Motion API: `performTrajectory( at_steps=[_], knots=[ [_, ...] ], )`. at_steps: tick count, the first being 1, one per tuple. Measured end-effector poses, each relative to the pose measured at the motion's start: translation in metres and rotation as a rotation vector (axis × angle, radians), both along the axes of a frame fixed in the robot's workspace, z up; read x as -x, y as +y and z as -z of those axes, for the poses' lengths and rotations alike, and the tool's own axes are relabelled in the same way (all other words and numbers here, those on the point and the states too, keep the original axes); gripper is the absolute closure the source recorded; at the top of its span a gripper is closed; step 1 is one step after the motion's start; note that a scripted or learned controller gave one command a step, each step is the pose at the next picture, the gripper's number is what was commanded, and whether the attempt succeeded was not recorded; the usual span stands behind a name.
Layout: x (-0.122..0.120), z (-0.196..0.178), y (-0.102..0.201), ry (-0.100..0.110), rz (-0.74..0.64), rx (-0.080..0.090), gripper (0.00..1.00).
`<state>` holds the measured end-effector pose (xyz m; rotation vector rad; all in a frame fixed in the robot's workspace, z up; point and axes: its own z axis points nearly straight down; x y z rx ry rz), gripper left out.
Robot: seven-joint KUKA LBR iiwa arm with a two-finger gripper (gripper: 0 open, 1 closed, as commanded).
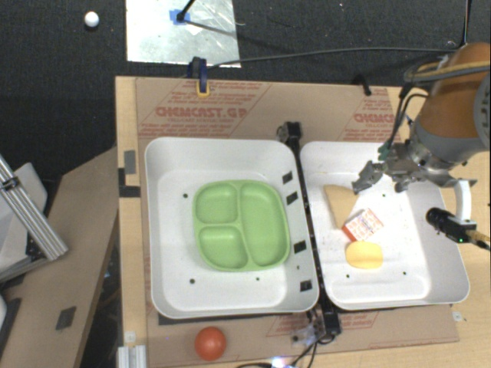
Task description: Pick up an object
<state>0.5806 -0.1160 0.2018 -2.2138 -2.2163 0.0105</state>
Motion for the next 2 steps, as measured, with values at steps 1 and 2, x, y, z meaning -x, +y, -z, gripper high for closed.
performTrajectory(
  at_steps=[1, 2],
  knots=[
    [-0.003, -0.007, 0.0, -0.012, -0.002, 0.001, 0.0],
    [0.003, 0.039, 0.007, -0.008, -0.001, 0.001, 0.0]
  ],
)
